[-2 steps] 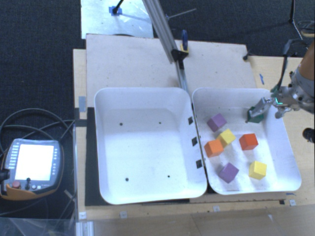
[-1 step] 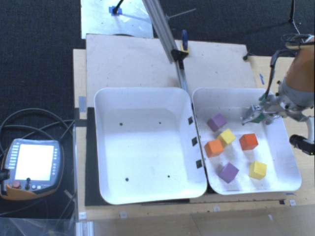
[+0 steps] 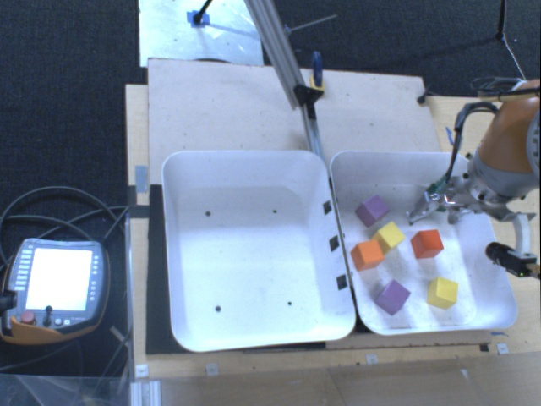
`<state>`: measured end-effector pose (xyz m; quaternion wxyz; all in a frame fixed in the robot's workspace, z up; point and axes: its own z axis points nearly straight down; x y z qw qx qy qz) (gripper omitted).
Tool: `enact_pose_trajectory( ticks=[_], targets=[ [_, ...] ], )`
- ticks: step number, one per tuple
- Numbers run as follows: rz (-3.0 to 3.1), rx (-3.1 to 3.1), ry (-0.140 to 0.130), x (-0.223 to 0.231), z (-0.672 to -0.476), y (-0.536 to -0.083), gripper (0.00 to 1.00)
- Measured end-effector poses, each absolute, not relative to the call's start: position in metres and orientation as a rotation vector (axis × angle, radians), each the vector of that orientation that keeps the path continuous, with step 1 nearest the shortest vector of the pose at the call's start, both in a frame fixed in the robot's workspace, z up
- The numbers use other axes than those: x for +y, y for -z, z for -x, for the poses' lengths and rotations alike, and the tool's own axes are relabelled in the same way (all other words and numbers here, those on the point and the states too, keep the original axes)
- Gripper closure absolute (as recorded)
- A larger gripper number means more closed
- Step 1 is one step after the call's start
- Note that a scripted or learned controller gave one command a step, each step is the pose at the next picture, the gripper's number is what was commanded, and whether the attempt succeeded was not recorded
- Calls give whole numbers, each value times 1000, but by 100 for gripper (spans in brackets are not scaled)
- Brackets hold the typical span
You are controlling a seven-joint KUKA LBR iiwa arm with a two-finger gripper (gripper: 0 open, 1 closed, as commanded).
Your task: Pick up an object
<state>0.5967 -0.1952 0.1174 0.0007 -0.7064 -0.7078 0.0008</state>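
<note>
Small red-orange cube point(image 3: 427, 244) sits below the gripper point(image 3: 431, 201); jaw state unclear

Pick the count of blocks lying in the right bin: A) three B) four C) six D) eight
C: the right bin holds two purple blocks, two yellow blocks and two orange blocks, six in all.

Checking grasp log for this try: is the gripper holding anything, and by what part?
Nothing is visibly held. The gripper hangs over the right bin, above and apart from the red cube; no block sits between its fingers.
</note>
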Motion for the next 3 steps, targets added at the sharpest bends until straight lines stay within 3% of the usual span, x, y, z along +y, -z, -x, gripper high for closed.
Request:
enact_pose_trajectory(
  ticks=[1, 2, 3],
  targets=[
    [2219, -2224, 0, -195, -597, -90, 0],
    [2219, -2230, 3, -195, -599, -102, 100],
    [2223, -2231, 6, -201, -601, -166, 100]
  ],
)
